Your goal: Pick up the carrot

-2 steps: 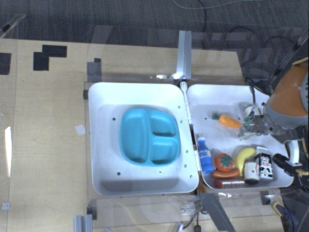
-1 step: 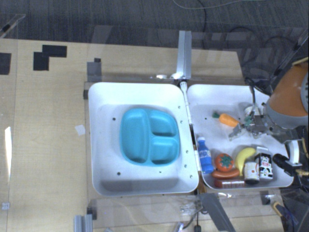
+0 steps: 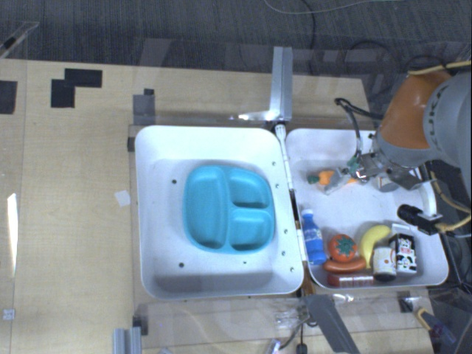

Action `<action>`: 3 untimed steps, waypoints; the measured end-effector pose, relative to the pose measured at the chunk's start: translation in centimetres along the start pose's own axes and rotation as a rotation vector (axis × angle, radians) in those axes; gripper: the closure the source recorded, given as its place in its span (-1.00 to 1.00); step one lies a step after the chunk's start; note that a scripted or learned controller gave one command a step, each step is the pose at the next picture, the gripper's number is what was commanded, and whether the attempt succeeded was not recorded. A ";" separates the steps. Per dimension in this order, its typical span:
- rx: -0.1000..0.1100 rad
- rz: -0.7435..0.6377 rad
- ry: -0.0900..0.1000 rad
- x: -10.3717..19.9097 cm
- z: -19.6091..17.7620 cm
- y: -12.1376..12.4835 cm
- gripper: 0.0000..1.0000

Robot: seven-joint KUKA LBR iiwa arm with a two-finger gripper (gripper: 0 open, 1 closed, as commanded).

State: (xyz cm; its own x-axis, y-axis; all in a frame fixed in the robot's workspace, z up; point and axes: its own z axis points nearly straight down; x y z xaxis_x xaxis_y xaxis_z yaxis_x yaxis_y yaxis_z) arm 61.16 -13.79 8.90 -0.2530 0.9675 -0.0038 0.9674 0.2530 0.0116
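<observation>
The carrot (image 3: 324, 176), small and orange with a green end pointing left, lies in the upper left part of the right bin (image 3: 324, 147). My gripper (image 3: 341, 180) reaches in from the right, low over the bin floor, and its tip sits right against the carrot's right end. The wrist hides part of the gripper, so I cannot make out whether the carrot is gripped or only touched.
The right bin's front holds a blue bottle (image 3: 313, 237), a tomato-like toy (image 3: 343, 246), a banana (image 3: 374, 236), a red sausage (image 3: 346, 266) and a cow-patterned carton (image 3: 403, 254). A blue divided plate (image 3: 227, 206) lies in the left bin (image 3: 162, 198).
</observation>
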 end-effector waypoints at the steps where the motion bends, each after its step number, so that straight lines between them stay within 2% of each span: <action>1: 0.000 0.000 0.000 0.0 0.0 0.0 -1.00; 2: 0.000 -0.175 -0.001 0.6 0.2 5.0 -1.00; 3: -0.007 -0.181 -0.004 0.7 -1.1 5.4 1.00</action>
State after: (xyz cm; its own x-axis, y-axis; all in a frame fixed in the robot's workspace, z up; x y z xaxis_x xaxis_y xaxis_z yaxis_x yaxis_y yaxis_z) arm 66.15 -11.76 10.03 -0.4226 0.9063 -0.0101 0.9061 0.4227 0.0170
